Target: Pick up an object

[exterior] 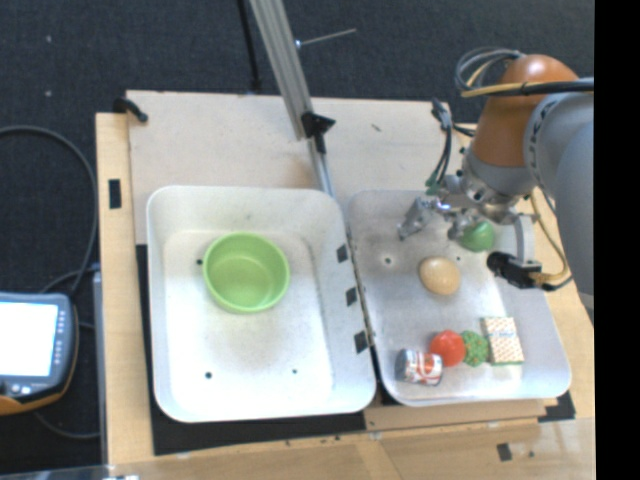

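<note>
Nearest the camera, along the front edge of the right bin (395,218), lie a small silver and red can-like piece (420,366), a red tomato-like ball (448,347), a bit of green leafy stuff (474,346) and a patterned little box (503,339), all close together and resting on the bin floor. A little farther in sits a tan egg-shaped object (439,275), alone near the bin's middle. In the left bin (170,218) a green bowl (246,272) stands upright, well apart from everything else. Farther back again, the gripper (455,218) hangs low over the far part of the right bin, with a small green ball (478,235) just at its underside; whether that ball is between the fingers or merely beside them cannot be told from this slant, and whether the gripper is spread or clenched cannot be told either. Judging by this, the task looks to be at the grasp attempt: nothing is plainly lifted clear of the bin, so the pick and the raise are seemingly left to do. The arm (520,118) comes in from the right over the bench (220,128), its orange band above the wrist, the wrist bent steeply downward so the gripper points at the bin floor. Beyond, a metal pole (285,58) slants across the back of the bench.
</note>
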### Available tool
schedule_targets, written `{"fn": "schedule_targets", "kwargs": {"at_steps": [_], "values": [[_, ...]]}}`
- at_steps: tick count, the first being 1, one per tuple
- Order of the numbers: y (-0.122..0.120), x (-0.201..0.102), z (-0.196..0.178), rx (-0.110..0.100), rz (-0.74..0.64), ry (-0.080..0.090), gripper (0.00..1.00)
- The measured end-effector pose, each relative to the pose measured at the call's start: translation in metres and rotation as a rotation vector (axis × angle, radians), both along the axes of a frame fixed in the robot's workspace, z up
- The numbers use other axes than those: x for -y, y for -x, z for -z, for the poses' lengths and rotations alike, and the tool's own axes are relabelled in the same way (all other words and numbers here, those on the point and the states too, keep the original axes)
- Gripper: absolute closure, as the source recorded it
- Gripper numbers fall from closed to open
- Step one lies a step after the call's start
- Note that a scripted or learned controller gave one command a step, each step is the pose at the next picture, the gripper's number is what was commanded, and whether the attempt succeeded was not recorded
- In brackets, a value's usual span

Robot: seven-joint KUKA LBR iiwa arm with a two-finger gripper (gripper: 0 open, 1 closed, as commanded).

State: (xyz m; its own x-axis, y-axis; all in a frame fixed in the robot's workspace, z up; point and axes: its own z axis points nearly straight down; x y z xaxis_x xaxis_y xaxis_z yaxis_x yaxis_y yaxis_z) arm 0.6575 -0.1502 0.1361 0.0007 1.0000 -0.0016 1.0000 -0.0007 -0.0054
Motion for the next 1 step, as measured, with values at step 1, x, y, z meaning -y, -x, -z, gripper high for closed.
{"fn": "schedule_targets", "kwargs": {"at_steps": [1], "values": [[-0.0025,0.0012,-0.0157,0.009,0.002,0.001,1.0]]}}
